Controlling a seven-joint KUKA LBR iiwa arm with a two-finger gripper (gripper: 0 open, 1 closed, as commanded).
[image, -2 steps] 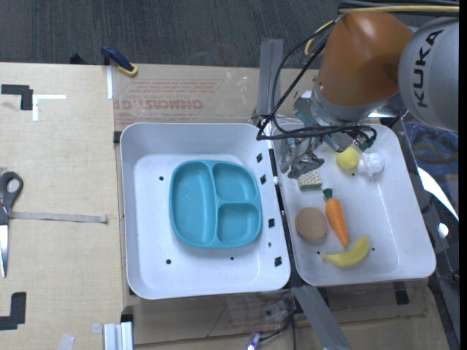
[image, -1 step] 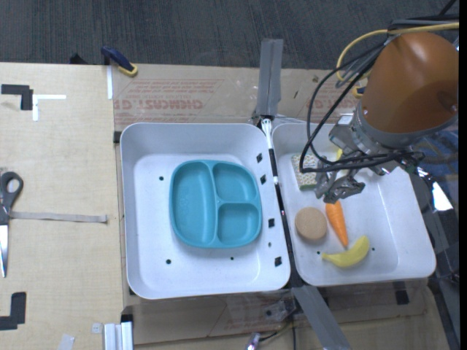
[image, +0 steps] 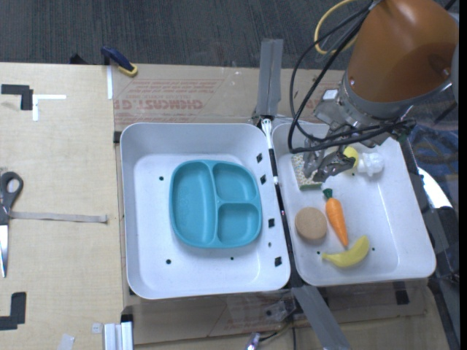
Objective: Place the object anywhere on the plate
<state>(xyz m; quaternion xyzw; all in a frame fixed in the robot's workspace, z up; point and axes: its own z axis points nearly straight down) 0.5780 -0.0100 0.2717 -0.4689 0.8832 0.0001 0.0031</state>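
A teal divided plate (image: 216,203) lies in the left bin (image: 146,268). The right bin (image: 394,265) holds an orange carrot (image: 336,219), a tan round cookie (image: 311,224), a yellow banana (image: 349,253), a speckled green-edged sponge (image: 302,173) and a white and yellow object (image: 368,162) near the back. My gripper (image: 326,168) hangs low over the back of the right bin, beside the sponge and just above the carrot's green top. Nothing shows between its fingers.
Scissors (image: 7,203) lie on the wooden bench at far left, with black tape marks nearby. A blue and yellow tool (image: 119,60) rests at the back by the cardboard. The arm's orange band (image: 405,42) and its cables loom over the right bin's back corner.
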